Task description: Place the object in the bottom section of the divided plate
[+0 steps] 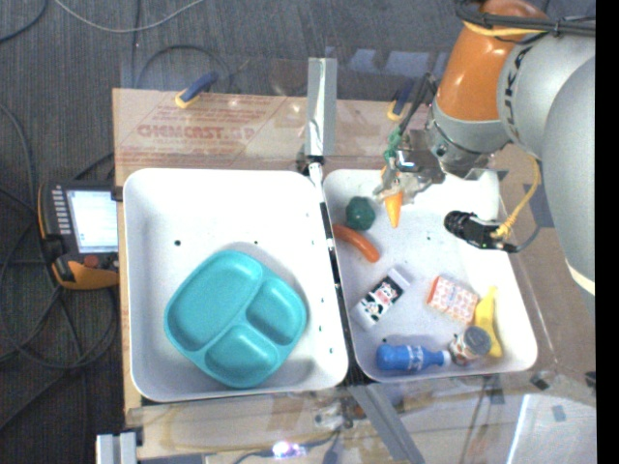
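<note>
I am holding a little orange carrot (393, 207) by its top in my closed tool (397, 188) above the right bin (517, 288), so I am carrying it slowly to the teal divided plate (237, 318), aiming for its bottom part.

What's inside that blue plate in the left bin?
The divided plate in the left bin shows three bare turquoise sections with nothing lying in them. The bin floor under the plate is covered, so anything there can't be seen.
</note>
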